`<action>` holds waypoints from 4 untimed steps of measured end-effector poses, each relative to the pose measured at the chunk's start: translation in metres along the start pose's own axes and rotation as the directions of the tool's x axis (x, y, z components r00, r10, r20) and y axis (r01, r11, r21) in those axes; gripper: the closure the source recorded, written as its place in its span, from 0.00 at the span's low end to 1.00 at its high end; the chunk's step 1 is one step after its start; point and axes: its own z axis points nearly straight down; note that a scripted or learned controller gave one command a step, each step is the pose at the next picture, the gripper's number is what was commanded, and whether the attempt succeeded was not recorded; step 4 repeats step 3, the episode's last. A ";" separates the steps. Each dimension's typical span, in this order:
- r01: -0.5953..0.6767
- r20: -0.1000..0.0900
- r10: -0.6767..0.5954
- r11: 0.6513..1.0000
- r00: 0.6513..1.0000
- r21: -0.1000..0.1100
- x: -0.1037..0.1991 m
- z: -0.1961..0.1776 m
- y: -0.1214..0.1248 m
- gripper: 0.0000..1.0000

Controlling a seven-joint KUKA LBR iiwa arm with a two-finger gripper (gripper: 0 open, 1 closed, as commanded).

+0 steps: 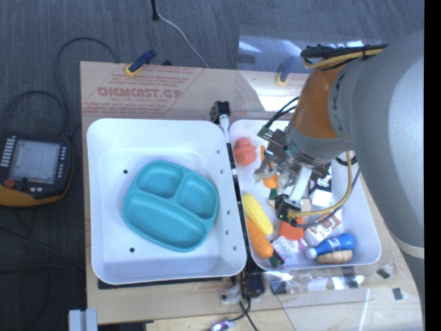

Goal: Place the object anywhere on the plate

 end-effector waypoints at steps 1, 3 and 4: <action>-0.044 -0.005 0.044 0.999 0.999 0.000 0.053 -0.021 -0.050 1.00; -0.047 -0.003 0.047 0.999 0.999 0.000 0.051 -0.020 -0.048 0.00; -0.047 -0.003 0.047 0.999 0.999 0.000 0.051 -0.020 -0.048 0.00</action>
